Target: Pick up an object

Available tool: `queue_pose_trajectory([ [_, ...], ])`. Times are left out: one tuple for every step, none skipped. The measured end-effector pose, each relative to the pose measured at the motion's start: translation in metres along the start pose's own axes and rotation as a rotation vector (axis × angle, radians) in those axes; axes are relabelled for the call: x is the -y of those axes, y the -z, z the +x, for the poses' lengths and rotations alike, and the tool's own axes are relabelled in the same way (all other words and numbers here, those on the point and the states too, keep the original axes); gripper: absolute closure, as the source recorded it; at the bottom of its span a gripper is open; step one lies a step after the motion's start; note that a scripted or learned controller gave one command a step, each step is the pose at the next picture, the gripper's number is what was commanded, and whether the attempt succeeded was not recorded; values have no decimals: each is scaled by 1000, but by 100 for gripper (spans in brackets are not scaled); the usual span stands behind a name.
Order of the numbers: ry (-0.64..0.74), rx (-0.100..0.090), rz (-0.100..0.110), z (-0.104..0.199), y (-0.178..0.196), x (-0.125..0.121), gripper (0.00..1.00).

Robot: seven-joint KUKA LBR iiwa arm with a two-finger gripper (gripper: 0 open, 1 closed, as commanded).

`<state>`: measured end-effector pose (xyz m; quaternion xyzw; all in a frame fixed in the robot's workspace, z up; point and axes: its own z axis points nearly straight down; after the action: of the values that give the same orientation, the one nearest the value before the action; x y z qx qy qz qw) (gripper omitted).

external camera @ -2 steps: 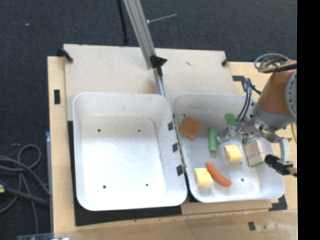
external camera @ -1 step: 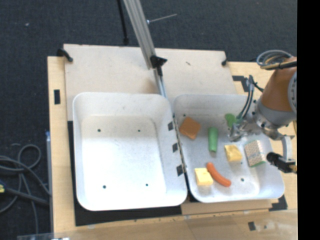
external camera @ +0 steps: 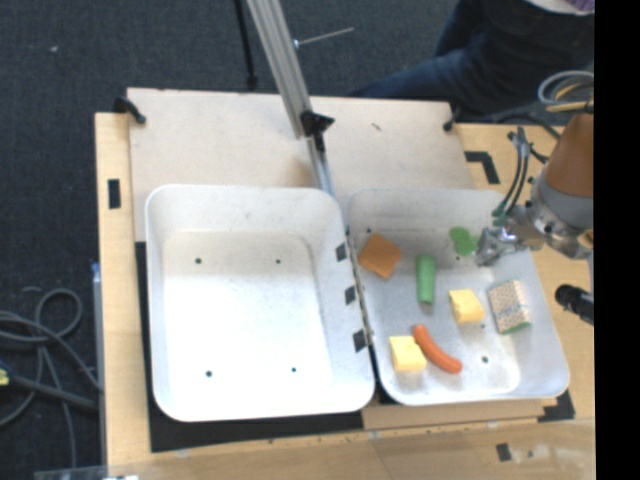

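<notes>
Gripper [external camera: 488,248] hung at right bin's [external camera: 540,378] upper right; finger state impossible to tell. Green blob [external camera: 461,239] lay just left of it, nearest; green stick [external camera: 426,279] farther, long axis near-vertical.

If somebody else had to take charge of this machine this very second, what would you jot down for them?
Gripper: low over the right bin's upper right area, beside a small green piece; nothing seen between its fingers.
In the right bin: orange-brown block, green stick, two yellow blocks, orange carrot-like piece, speckled sponge-like block.
Left bin sits alongside.
Done: arm has reached the bin.
Left: grip one object and lift it.
</notes>
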<state>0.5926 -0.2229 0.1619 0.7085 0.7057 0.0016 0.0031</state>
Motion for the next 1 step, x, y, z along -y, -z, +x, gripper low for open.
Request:
queue_pose_trajectory([
  [9,0,-1,9,56,-6,100],
])
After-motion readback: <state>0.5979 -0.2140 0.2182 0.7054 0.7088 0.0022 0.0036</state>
